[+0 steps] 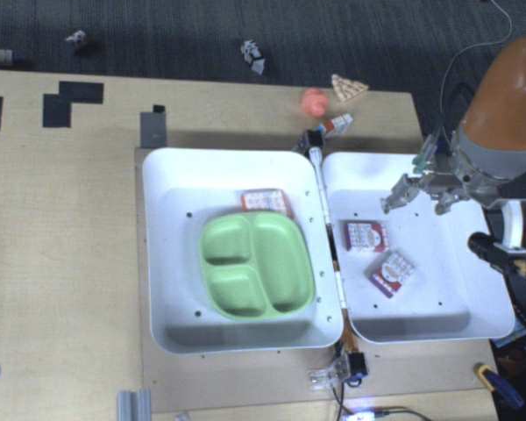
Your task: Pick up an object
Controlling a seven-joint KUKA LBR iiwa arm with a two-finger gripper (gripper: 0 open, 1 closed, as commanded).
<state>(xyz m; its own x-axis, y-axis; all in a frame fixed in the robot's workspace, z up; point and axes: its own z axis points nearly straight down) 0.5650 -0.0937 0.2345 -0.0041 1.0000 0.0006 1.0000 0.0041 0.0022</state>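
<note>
The end effector (418, 193) hangs over the right bin (482, 318), fingers spread, gripping nothing. Two candidate items lie flat on that bin's floor: a red-and-white packet (365, 235) and, just beside it, a tilted red-and-white carton (392, 273). Risk: flat items offer little edge, so the fingers may slide off or nudge one into the other. The divider between bins stands close on the packet's left; open floor lies right.

Divided tray (256, 264) in left bin (171, 323), small packet (266, 202) behind it, two packets (366, 235) (392, 273) in right bin (438, 318)
</note>
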